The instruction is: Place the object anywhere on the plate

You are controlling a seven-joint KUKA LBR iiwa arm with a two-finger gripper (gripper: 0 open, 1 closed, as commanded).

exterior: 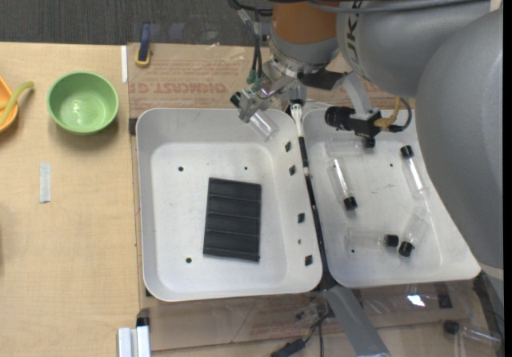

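A black ribbed plate (233, 219) lies flat in the middle of the left bin (148, 187). My gripper (258, 110) hangs over the far right corner of that bin, beyond the plate. A short clear tube (262, 122) sticks out down and to the right from between its fingers, which are shut on it. The tube is in the air above the bin's back rim, well apart from the plate.
Several clear tubes with black caps lie in the right bin (448, 247), among them one (340, 179) near its left wall and another (413, 173) at its right. A green bowl (83, 102) stands on the wooden bench at left. The arm's bulk covers the upper right.
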